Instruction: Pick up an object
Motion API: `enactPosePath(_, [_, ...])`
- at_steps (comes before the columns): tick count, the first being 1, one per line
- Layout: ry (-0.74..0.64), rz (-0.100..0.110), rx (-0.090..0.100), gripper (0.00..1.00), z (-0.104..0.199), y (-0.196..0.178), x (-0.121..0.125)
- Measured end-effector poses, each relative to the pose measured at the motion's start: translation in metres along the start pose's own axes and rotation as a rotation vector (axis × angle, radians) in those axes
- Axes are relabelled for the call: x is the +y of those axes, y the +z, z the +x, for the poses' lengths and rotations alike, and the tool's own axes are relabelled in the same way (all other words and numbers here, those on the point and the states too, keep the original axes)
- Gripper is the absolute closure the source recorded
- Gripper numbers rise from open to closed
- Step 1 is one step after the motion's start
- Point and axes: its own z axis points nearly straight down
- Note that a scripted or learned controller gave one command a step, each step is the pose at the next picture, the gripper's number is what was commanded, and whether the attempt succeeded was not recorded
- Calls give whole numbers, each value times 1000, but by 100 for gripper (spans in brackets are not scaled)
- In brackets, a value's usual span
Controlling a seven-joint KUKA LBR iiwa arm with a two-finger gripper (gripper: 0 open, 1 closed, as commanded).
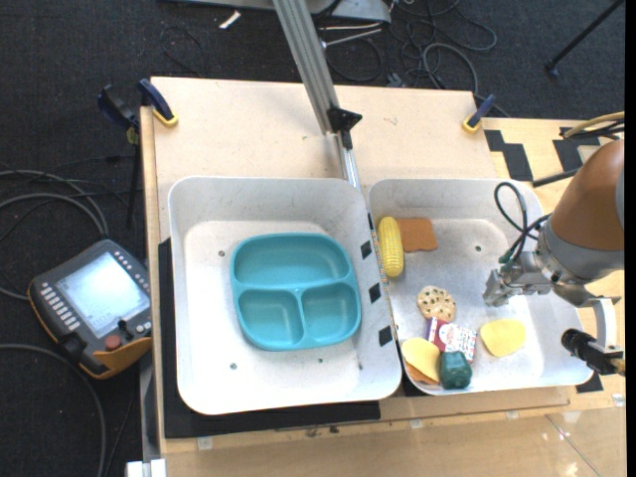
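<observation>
The right bin [467, 202] holds a yellow corn cob [391, 245], a brown toast slice [417, 235], a round cookie [435, 302], a red-and-white packet [456, 339], an orange-yellow wedge [421, 360], a dark green piece [455, 370] and a yellow chip-shaped piece [503, 337]. My gripper [500, 286] hangs low at the bin's right side, just above and slightly right of the yellow piece. Nothing shows between its fingers.
The left bin [199, 227] carries a teal divided tray [295, 289]. A slanted metal pole [310, 53] runs down to the seam between the bins. A teach pendant [91, 306] lies off the bench at left. Cables trail near the arm.
</observation>
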Motion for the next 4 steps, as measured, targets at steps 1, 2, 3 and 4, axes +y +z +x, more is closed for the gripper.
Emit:
enactPosePath(1, [-2, -3, -2, 100, -3, -63, 6])
enactPosePath(2, [-2, -4, -2, 100, -4, -127, 6])
enactPosePath(3, [-3, -2, -2, 100, -4, -168, 8])
enactPosePath(4, [-7, 4, 3, 100, 53, -155, 23])
